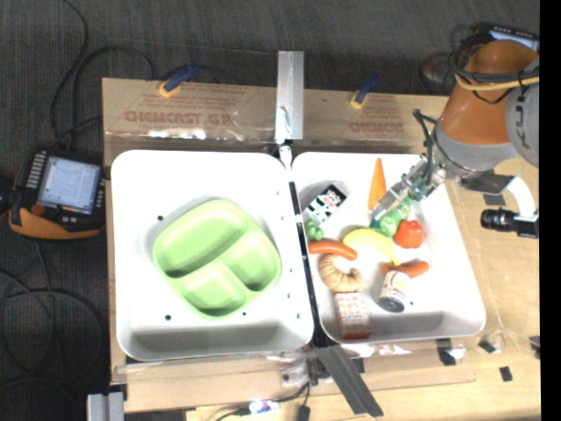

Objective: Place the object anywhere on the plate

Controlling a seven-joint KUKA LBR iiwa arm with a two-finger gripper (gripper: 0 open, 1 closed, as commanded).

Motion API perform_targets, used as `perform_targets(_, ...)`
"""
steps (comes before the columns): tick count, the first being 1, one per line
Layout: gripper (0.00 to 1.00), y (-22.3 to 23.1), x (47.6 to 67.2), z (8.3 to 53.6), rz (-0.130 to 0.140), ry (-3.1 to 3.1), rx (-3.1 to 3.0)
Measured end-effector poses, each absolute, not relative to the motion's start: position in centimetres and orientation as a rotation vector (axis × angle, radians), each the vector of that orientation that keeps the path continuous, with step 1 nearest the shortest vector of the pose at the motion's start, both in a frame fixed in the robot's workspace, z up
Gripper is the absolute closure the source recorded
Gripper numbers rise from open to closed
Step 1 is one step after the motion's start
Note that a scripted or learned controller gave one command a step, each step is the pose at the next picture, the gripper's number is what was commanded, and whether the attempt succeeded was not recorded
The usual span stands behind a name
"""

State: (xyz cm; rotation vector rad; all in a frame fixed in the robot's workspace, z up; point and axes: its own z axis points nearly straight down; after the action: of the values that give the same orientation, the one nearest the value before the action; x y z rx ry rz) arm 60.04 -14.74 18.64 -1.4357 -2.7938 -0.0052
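A light green plate (217,257) with three compartments lies in the left bin (140,323), with nothing on it. My gripper (405,195) hangs low over the upper right part of the right bin (456,310). It is just right of an orange carrot (377,181) and right above a green leafy toy (388,218) and a red pepper (408,232). I see nothing lifted between its tips. The grey arm with its orange band (495,73) comes in from the upper right.
The right bin also holds a yellow banana (368,239), a red sausage (333,249), a tan croissant (340,275), a black-and-white block (326,202), a small jar (394,293) and a printed can (352,314). A divider wall (298,235) separates the bins.
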Motion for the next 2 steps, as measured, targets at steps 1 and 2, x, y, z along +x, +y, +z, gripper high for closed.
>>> perform_targets(1, 1.0, -7.5, 59.1, 18.3, 0.0, -2.949, -1.08)
perform_targets(2, 1.0, 0.3, 55.6, 18.4, -0.003, -2.987, -0.98)
